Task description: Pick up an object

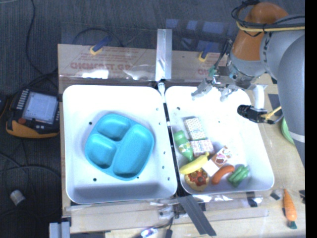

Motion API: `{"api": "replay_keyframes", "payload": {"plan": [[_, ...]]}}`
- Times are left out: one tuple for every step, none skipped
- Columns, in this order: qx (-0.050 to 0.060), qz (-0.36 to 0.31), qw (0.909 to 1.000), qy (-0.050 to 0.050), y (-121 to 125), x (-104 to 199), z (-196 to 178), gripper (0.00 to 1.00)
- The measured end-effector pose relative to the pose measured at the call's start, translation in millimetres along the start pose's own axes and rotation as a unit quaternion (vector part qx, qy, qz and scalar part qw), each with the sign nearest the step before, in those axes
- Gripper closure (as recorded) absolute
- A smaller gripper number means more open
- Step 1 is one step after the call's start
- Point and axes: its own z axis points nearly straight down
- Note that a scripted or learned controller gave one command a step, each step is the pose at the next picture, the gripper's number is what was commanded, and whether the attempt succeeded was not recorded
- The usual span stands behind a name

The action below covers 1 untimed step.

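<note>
Fingers [214, 89] spread open, gripping nothing, above the right bin's [257, 148] far edge. Toys [205, 155] heaped well below the fingers, toward the near wall; blue tray [120, 145] in the left bin [77, 133].

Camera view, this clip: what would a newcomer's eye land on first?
Probably the bright blue divided plate lying alone in the left bin. Next, the colourful toy food heaped at the right bin's near end, a yellow banana among it. The gripper hangs above that bin's far edge, holding nothing.
</note>
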Motion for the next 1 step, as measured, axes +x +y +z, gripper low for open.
{"api": "replay_keyframes", "payload": {"plan": [[0.000, -0.002, 1.0000, -0.001, -26.9, 41.7, -0.1, 0.00]]}}
